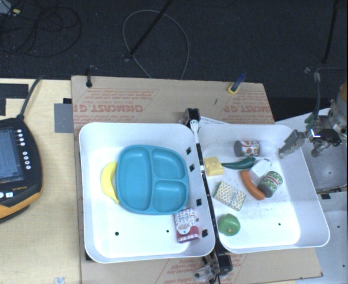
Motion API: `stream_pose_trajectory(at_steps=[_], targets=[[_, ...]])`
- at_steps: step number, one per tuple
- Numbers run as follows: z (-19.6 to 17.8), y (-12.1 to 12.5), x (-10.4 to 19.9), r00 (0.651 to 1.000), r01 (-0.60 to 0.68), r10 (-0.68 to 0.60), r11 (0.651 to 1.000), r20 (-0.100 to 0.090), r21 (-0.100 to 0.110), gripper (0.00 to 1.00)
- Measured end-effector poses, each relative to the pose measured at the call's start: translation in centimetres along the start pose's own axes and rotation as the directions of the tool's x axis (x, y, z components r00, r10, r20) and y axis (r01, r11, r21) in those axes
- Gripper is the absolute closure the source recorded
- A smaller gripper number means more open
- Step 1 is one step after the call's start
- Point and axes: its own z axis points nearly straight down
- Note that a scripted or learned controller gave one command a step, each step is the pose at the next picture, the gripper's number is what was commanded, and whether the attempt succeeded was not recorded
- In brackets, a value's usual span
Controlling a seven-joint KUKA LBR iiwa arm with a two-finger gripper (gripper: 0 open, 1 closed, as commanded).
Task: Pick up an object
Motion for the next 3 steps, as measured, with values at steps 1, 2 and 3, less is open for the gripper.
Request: stream_pose_trajectory(at_steps=[1,2,3], targets=[[10.3,-0.6,3.7,1.000,0.003,-0.003,1.000,-0.005,0.011,0.00],[17.8,0.4,6.3,1.000,0.002,-0.002,1.000,-0.002,0.000,0.00],[16.5,0.4,6.1,1.000,-0.003,0.003,1.000,-0.004,0.002,1.00]])
